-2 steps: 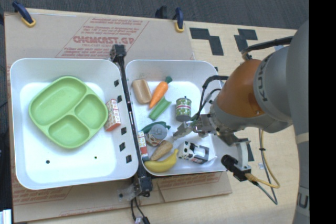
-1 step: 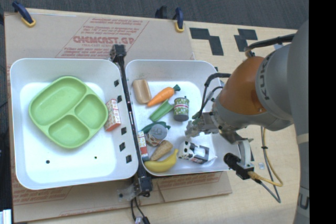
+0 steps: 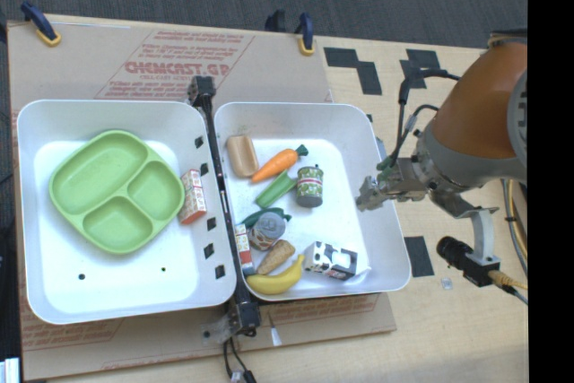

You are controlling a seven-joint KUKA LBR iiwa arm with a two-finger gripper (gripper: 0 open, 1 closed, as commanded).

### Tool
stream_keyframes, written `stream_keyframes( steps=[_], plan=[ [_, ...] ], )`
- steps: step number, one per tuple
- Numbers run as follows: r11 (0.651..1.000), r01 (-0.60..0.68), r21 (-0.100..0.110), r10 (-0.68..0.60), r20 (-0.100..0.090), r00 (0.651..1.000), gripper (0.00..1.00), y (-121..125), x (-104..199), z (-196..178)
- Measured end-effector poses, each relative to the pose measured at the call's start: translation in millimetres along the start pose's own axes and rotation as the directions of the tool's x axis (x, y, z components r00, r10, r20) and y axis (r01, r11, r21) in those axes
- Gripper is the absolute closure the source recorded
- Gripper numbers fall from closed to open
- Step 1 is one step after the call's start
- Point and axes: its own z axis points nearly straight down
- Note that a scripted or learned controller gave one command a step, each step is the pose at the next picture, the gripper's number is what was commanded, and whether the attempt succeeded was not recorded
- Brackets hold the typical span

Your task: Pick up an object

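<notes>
The right bin (image 3: 359, 123) holds several toy foods: a carrot (image 3: 278, 162), a tan bun (image 3: 240, 155), a green pepper (image 3: 276, 189), a small green-labelled can (image 3: 309, 186), a round tin (image 3: 266, 231), a banana (image 3: 276, 279) and a black-and-white carton (image 3: 330, 260). My gripper (image 3: 372, 191) hangs low at this bin's right wall, right of the small can and apart from every object. Nothing shows in its grasp. The orange-banded wrist (image 3: 480, 103) sits behind it to the right.
The left bin (image 3: 108, 291) carries a green divided plate (image 3: 117, 190) and a small red-and-white box (image 3: 192, 195) near the centre divider (image 3: 215, 193). Cardboard (image 3: 179, 58) lies under the bins, held by clamps at the back. Black tape marks the bench at right.
</notes>
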Motion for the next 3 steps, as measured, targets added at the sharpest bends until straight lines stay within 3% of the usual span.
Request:
stream_keyframes(
  steps=[1,2,3],
  plan=[
    [1.000,0.000,0.001,0.000,0.000,1.000,0.00,0,0,0],
    [1.000,0.002,0.004,-0.002,-0.002,1.000,0.00,67,-8,157],
    [1.000,0.006,0.006,-0.006,-0.002,1.000,1.00,67,-8,147]
  ],
)
